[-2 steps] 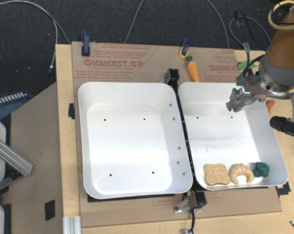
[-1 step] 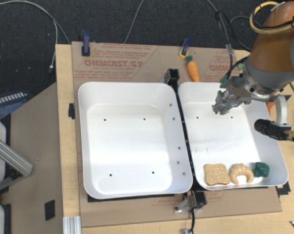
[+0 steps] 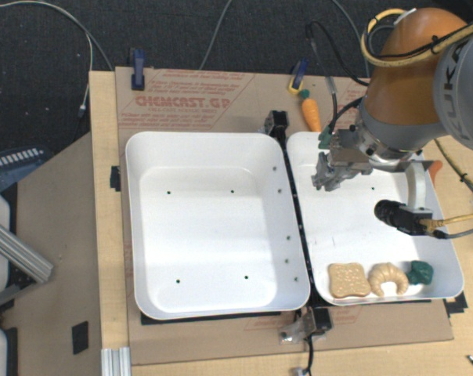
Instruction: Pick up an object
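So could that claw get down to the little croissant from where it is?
Probably yes. The claw hangs over the right bin's bare upper part, and the croissant lies uncovered by the near rim, between a cracker and a green piece.

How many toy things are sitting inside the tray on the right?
3, lined up along the near edge of the right white bin: a tan square cracker, a beige curved croissant beside it, then a small dark green lump. The arm may hide more.

Dark carpet floor (image 3: 41, 61), brown bench board (image 3: 103, 171)
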Available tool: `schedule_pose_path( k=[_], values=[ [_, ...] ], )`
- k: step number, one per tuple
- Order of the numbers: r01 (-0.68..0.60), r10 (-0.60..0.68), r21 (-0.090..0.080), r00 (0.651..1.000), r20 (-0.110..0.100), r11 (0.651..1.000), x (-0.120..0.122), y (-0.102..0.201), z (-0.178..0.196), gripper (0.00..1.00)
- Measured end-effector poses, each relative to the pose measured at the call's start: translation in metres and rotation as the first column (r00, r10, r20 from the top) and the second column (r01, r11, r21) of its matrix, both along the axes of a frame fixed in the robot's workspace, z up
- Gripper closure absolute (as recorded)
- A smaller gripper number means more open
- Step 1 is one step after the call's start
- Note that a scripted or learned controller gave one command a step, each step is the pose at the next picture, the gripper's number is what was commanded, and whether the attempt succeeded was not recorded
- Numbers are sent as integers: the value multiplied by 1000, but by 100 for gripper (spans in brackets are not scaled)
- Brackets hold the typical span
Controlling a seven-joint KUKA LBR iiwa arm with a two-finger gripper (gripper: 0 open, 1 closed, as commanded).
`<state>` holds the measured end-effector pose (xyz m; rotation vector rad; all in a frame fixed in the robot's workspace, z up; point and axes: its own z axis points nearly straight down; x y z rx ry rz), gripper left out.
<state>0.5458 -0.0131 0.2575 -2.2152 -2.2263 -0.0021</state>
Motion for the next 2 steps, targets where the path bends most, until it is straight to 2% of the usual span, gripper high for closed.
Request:
schedule_pose_path(
  k=[2],
  values=[
    [1,-1,0,1000,-1,1000,-21,92,-7,100]
  ],
)
